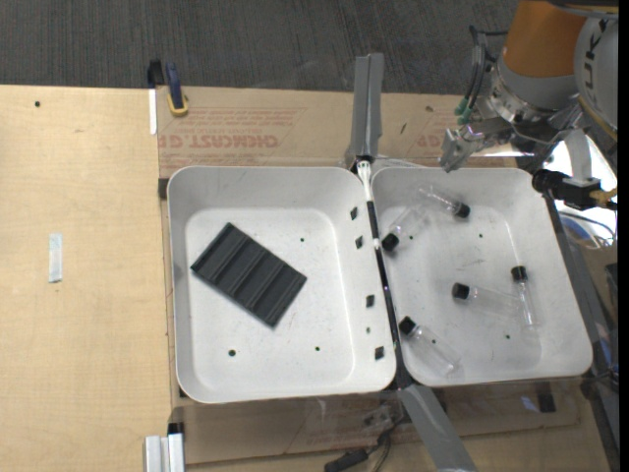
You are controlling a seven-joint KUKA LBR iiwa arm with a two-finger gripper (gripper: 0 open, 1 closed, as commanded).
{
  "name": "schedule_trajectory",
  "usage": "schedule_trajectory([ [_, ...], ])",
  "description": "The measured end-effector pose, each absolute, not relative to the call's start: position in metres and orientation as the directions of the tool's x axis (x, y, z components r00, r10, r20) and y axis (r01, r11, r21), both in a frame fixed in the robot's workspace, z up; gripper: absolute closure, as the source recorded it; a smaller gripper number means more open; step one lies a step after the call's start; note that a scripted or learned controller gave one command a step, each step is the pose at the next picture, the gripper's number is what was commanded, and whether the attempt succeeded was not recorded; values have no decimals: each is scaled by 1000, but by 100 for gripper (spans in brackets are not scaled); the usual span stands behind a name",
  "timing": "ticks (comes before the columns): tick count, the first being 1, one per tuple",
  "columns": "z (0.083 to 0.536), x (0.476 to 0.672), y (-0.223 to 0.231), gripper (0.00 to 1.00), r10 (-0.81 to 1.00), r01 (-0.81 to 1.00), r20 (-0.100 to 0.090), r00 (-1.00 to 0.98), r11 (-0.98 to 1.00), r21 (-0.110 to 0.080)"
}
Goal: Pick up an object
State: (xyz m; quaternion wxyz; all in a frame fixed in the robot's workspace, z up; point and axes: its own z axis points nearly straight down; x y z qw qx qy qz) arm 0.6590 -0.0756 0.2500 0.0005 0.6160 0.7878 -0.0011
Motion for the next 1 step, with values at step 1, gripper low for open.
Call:
schedule_trajectory([
  [1, 246, 659, -83, 100, 960, 960, -2, -280, 280, -1],
])
